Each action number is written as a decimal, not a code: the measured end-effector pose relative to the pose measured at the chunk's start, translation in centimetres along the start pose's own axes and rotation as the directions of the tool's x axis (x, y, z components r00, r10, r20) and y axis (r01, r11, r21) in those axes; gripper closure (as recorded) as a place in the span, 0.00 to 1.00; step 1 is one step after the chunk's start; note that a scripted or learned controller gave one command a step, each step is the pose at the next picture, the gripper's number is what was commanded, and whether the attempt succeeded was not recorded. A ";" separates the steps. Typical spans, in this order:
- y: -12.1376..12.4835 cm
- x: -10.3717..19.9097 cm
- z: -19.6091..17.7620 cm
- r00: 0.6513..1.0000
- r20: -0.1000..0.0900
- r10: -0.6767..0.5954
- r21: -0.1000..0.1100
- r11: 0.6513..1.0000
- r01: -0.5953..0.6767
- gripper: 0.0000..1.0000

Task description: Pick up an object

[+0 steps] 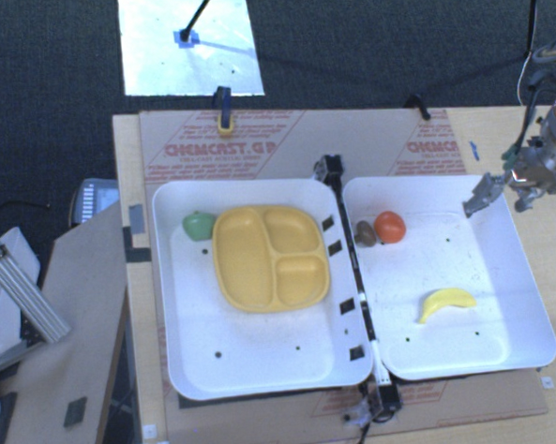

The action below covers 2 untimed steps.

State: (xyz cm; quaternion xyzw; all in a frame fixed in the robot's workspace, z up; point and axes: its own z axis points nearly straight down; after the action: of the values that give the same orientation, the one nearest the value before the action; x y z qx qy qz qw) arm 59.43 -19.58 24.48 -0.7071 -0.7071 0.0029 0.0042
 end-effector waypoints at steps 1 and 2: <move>0.2 0.1 -0.7 1.000 0.003 -0.003 -0.012 1.000 0.003 0.00; -0.6 0.0 4.9 1.000 0.002 -0.001 -0.010 1.000 0.001 0.00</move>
State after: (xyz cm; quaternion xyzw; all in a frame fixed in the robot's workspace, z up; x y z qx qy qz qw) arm 58.82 -19.55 19.63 -0.7067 -0.7076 0.0001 0.0000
